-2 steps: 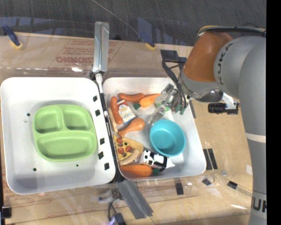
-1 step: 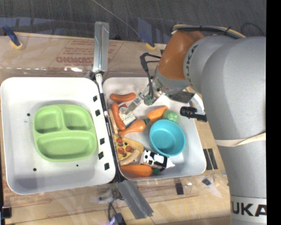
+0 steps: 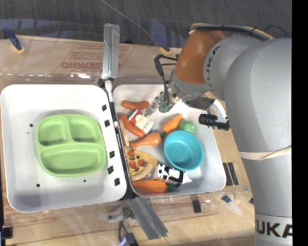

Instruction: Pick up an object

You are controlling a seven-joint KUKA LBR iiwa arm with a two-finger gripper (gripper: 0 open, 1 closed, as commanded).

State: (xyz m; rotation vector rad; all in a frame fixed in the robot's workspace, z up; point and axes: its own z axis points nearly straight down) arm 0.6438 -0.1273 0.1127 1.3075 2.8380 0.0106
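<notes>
The right bin [image 3: 215, 165] holds toy food: a hot dog sausage [image 3: 135, 105] at the back, another sausage [image 3: 131, 126], a small white carton [image 3: 142, 122], two carrots [image 3: 172, 123] [image 3: 146, 140], a green piece [image 3: 188, 127], a blue bowl [image 3: 183, 149], a pizza slice [image 3: 137, 163], a black-and-white toy [image 3: 169, 175] and a carrot [image 3: 150, 186] at the front. My gripper [image 3: 161, 104] hangs low over the bin's back middle, just right of the back sausage and above the carton. Nothing shows between its fingers.
The left bin [image 3: 15, 137] holds a green divided plate [image 3: 71, 143]. A metal divider bar [image 3: 110, 50] runs between the bins at the back. The grey arm [image 3: 251, 86] covers the right bin's far right corner and right side.
</notes>
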